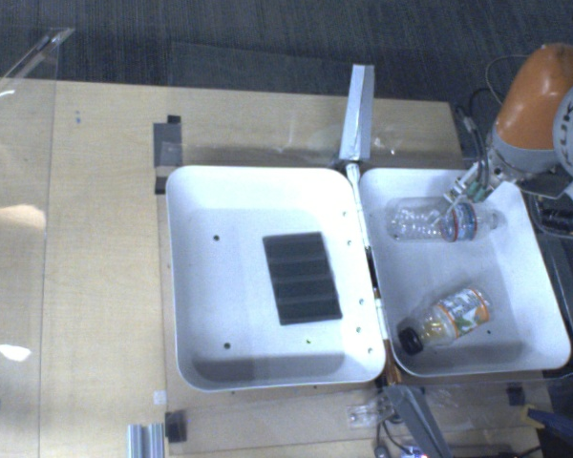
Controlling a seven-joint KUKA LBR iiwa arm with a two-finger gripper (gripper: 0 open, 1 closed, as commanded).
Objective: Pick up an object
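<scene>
The bench carries 2 white bins side by side: the left bin (196,256) holds a dark ribbed rectangular block (302,278) lying flat near its middle, and the right bin (544,322) holds 2 bottles. A clear plastic bottle (430,223) lies on its side in the far half of that bin, and a second bottle with a yellow-orange label and dark cap (449,317) lies on its side nearer the front, cap toward the divide between the bins. The 2 bottles are well apart. The arm, with its orange band (540,93), reaches in at the far right corner, and the gripper (473,191) sits just at the right-hand end of the clear bottle, touching or nearly touching it. Whether the tool is spread, closed, or clamped on the bottle cannot be told from this slant. The step in hand looks like the approach or the grasp attempt on the clear bottle, with nothing visibly lifted; the bottle rests on the bin floor. The next move likely calls for a firm pinch across the bottle's round body, which could roll or slip aside, then a straight lift clear of the bin wall.
</scene>
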